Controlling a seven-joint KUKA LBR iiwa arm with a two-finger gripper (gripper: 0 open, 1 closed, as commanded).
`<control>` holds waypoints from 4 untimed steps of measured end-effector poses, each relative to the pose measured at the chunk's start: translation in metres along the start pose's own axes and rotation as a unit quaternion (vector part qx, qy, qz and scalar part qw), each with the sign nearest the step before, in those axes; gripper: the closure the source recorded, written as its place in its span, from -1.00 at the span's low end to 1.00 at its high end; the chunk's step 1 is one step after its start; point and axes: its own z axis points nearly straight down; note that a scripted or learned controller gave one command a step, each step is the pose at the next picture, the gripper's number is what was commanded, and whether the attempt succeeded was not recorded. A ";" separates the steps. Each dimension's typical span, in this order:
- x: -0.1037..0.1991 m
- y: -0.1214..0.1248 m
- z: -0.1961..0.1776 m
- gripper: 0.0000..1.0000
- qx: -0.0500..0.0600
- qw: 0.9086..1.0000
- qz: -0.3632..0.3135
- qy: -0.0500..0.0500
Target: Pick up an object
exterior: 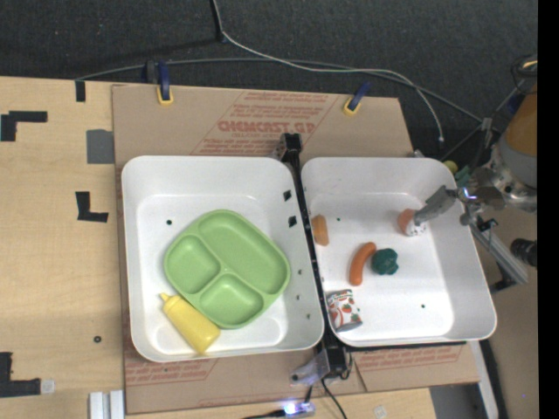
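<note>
White plastic makes up both shallow bins, which sit edge to edge on a sheet of brown printed cardboard (262, 116) at the centre of the frame.

Lowest in the frame, in the left bin (140, 234), one yellow squeeze bottle (189, 323) lies tilted against the bin's lower left corner, its tip touching the one green three-compartment plate (227, 267). The plate fills the middle of that bin, leaving only narrow strips of bare floor along the left and upper walls.

In the right bin (437, 321), one small red-and-white printed packet (343, 309) lies by the lower left corner, close to the dividing edge. Above it, near the middle, one orange sausage-shaped toy (360, 263) lies just beside one dark green lumpy toy (385, 261). A second, shorter orange piece (320, 230) lies against the left wall. The lower right and upper middle of this floor are open.

Higher and to the right, one small salmon-coloured round object (407, 222) lies at the tip of the grey two-finger gripper (421, 220), which reaches in over the right rim. I cannot tell whether it is spread, closed, or gripping that object.

At the upper edge of the cardboard stand two yellow-and-blue clamps (162, 90).
</note>
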 end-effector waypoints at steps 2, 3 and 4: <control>0.008 0.011 0.111 -1.00 0.002 1.000 -0.001 0.000; 0.008 0.012 0.129 -1.00 -0.001 1.000 0.000 -0.001; 0.007 0.013 0.117 1.00 -0.004 1.000 -0.001 -0.003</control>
